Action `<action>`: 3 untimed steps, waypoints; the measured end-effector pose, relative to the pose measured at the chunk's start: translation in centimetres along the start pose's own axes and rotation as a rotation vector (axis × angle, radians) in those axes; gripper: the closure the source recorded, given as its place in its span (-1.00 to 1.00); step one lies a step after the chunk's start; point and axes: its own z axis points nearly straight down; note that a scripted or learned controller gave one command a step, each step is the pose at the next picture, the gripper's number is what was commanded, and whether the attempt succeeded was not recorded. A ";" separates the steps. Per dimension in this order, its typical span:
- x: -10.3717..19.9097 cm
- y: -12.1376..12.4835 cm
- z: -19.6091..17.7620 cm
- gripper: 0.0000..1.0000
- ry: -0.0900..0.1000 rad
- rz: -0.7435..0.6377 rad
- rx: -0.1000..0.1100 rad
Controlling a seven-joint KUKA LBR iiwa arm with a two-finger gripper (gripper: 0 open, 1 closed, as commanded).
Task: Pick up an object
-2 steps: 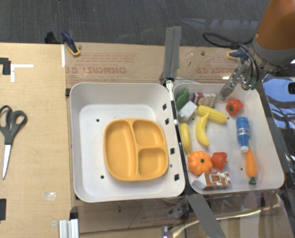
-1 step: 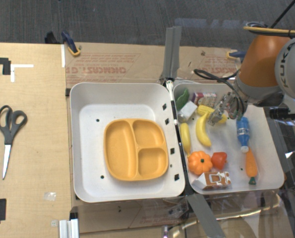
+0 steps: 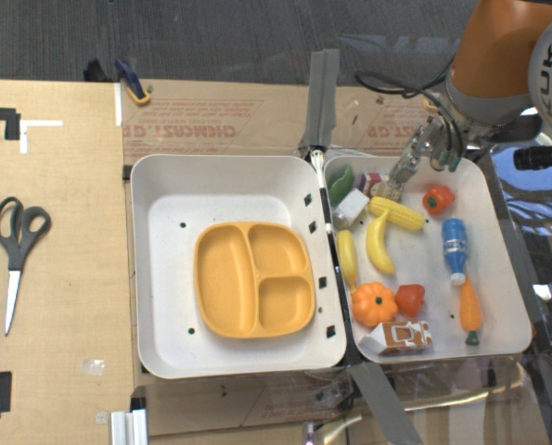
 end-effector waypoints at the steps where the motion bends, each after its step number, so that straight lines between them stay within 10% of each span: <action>1: -1.6 -12.6 8.2 1.00 0.002 0.181 0.001; 2: -2.3 -9.4 -4.8 1.00 0.000 0.402 0.002; 3: 0.9 -8.1 7.1 1.00 0.003 0.134 0.001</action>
